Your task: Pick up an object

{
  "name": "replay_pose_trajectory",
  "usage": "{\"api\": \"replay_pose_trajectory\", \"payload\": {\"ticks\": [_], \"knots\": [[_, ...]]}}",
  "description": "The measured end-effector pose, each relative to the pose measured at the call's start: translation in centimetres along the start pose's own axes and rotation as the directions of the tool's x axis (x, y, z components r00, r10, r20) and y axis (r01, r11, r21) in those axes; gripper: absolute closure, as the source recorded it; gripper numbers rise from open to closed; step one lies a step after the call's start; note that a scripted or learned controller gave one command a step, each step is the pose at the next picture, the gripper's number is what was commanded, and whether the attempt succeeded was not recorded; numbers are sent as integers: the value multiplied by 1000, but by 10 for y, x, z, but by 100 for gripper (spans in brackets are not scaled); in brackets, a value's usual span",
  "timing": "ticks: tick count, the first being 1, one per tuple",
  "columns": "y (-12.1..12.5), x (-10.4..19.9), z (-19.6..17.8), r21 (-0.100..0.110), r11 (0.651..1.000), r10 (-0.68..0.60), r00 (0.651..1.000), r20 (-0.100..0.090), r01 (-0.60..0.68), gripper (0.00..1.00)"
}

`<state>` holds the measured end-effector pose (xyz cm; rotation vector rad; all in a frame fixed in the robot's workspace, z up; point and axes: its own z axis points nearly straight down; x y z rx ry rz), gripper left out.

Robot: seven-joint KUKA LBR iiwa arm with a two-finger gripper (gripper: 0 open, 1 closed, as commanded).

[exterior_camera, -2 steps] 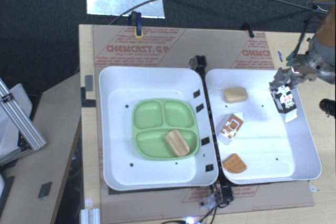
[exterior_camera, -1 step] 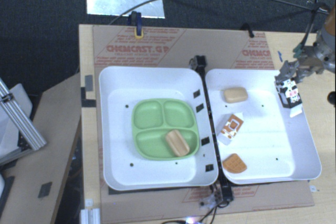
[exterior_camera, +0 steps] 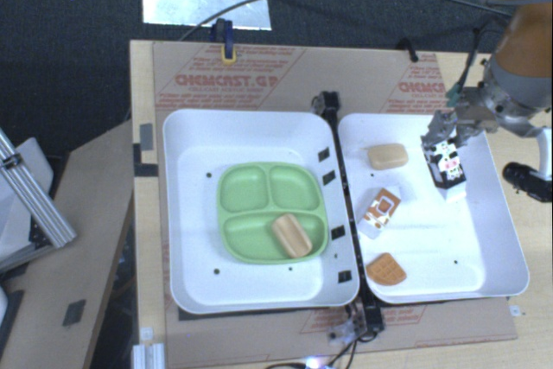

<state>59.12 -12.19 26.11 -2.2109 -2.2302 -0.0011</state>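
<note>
— Two bins; what's in the left bin?
— A green tray holding a bread roll.
— And the right bin?
— A snack box, a waffle nearer, a tan bun farther. At far right, the gripper is clamped on a cow-print carton.

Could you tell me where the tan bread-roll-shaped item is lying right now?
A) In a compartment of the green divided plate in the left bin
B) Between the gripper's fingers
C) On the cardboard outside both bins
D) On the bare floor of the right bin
A: the tan roll-shaped item rests in the lower right compartment of the green divided plate, which sits in the left bin.
</note>
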Motion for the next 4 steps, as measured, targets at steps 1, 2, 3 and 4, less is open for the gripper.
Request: {"api": "replay_pose_trajectory", "payload": {"ticks": [1, 2, 3, 4], "knots": [[-12, 63, 8, 0, 1000, -2, 1000, -1, 2, 100], [-22, 126, 11, 0, 1000, -2, 1000, -1, 2, 100], [-24, 184, 23, 0, 1000, -1, 1000, 0, 1, 100], [-32, 230, 35, 0, 1000, 0, 1000, 0, 0, 100]]}}
